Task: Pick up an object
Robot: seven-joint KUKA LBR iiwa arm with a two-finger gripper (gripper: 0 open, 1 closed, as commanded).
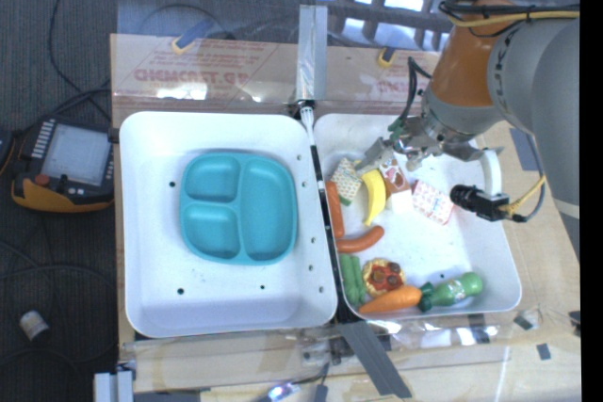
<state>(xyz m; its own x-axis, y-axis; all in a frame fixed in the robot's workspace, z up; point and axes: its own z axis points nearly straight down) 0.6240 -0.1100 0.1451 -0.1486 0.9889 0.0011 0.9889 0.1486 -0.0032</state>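
Gripper [400, 149] low over right bin [490, 273], finger state impossible to tell. Banana [374, 194] just below-left of gripper, among toy foods, beside sausage [359, 240]; nothing seen clamped. Teal tray [237, 207] in left bin [151, 297].

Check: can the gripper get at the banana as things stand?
Probably yes. The gripper hangs over the right bin, just above and right of the banana, whose top is uncovered. It is crowded though: a checkered piece touches its left side and a sausage lies at its lower end.
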